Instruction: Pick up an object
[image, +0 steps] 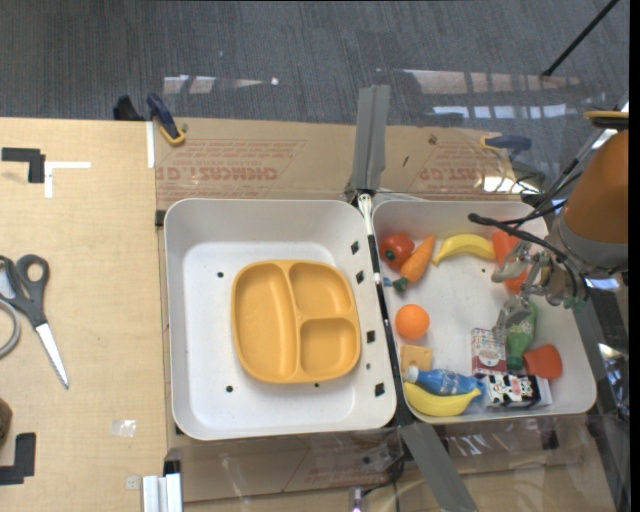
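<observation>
Right now our gripper (522, 283) hangs over the right side of the right bin (455, 300), low among the toys, and we cannot tell from this slanted view how it is set or whether anything sits in it. We read this as the reach-in stage of the pick: the tool is placed over the densest part of the pile, where a descent is most likely to land on something.

Just below the tool lies a green item (520, 340), so close that we judge it the likeliest target, though touching or apart we cannot say. A small red-and-white packet (487, 350) lies just left of it, and an orange-red piece (544, 361) just right, near the bin wall. That crowding matters: a grasp here could nudge neighbours or catch two things at once.

Further out, a yellow banana (463, 246) lies along the far side of the bin, with a carrot (418, 257) and a tomato (397, 246) beside it at the far left corner. An orange ball (412, 321) rests alone near the middle left, well apart from the tool and easier to isolate. Along the near edge a second banana (440, 400) lies under a blue bottle (445, 381), next to a black-and-white carton (515, 388).

The left bin (190, 300) holds a divided yellow plate (296, 321), seemingly the place meant to receive things. Out on the bench at far left lie scissors (38, 315), playing no part.
</observation>
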